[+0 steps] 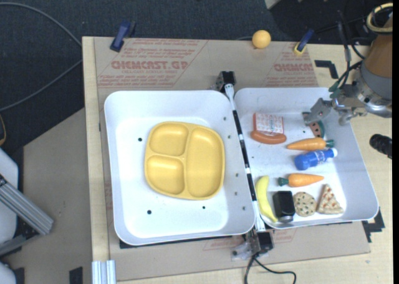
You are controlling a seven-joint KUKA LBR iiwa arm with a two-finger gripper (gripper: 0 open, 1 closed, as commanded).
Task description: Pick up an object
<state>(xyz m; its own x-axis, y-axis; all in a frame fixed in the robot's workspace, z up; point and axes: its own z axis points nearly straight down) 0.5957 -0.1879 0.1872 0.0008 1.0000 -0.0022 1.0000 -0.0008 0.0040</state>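
Observation:
My gripper hangs over the far right part of the right bin, with the grey arm and its orange band reaching in from the right. A small dark item lies just below the gripper. Beneath it are an orange carrot, a blue bottle and a second carrot. Further left lie a red sausage and a red-and-white packet. Along the near side sit a banana, a black block, a cookie and a pizza slice.
A yellow divided plate rests in the left bin. An orange ball lies on the bench behind the bins. Blue clamps sit at the board's far edge.

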